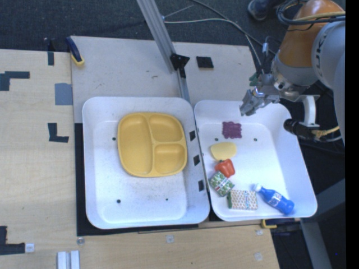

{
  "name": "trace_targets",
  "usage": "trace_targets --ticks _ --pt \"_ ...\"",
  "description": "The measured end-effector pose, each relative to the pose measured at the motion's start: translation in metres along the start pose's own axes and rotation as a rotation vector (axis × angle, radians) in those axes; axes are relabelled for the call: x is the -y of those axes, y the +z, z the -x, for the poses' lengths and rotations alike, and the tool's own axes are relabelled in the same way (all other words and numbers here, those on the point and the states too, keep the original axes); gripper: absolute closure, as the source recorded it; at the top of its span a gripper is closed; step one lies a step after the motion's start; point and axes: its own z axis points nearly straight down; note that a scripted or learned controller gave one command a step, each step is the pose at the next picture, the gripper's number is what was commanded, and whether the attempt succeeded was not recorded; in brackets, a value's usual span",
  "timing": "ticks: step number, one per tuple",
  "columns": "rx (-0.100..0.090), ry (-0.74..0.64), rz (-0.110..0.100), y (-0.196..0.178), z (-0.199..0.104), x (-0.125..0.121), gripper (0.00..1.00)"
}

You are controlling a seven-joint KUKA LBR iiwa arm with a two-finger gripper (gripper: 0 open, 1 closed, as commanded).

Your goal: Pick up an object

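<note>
The arm (pixel 314 32) runs off the right and top edges, so its base is out of sight. The gripper (pixel 248 107) is small and dark; whether its fingers are apart is unclear. The print on the packet (pixel 243 199) and the can (pixel 220 184) is too small to read. Shoes (pixel 269 1) are cut by the top edge.

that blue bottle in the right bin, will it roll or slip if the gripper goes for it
The blue bottle lies on its side, so a nudge would probably roll it across the right bin. Its rounded, smooth-looking body may slip between fingers. It looks small, likely light plastic.
</note>
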Motion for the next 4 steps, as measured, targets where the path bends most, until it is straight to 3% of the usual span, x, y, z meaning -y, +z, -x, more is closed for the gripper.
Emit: trace_targets --ticks 1,2,4 --pt "-0.001 0.000 -0.001 -0.057 -0.008 0.005 1.00" --pt "-0.001 -0.002 -0.006 -0.055 -0.060 0.020 1.00" --pt "-0.002 -0.004 -0.009 -0.049 -0.159 0.079 1.00"
